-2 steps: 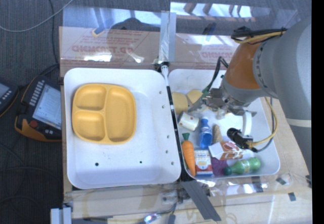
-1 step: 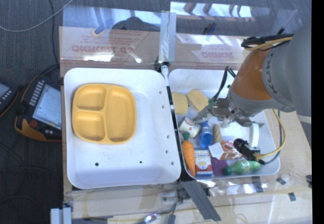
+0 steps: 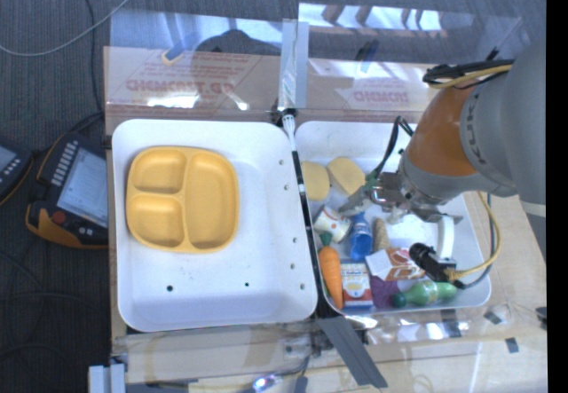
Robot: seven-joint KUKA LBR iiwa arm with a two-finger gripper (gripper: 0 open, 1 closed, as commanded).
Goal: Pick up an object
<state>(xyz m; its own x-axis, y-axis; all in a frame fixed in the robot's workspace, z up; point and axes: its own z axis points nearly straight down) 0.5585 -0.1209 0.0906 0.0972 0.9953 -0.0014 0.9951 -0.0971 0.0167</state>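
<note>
Dark grey carpet all round, and your worktop [image 3: 497, 316] carries two white bins: the left bin [image 3: 266, 294] has just a yellow divided plate [image 3: 183, 198] in it, while the right bin [image 3: 475, 289] is packed with toy food. Your claw [image 3: 383, 196] hangs over the middle of that pile, but whether it's released or clenched on something you can't tell from up here. Nearest grab looks like the blue bottle [image 3: 359, 239], just below-left of the claw, long axis running roughly toward the near edge. The carrot [image 3: 330, 272] lies further that way, hugging the bin wall.
</note>
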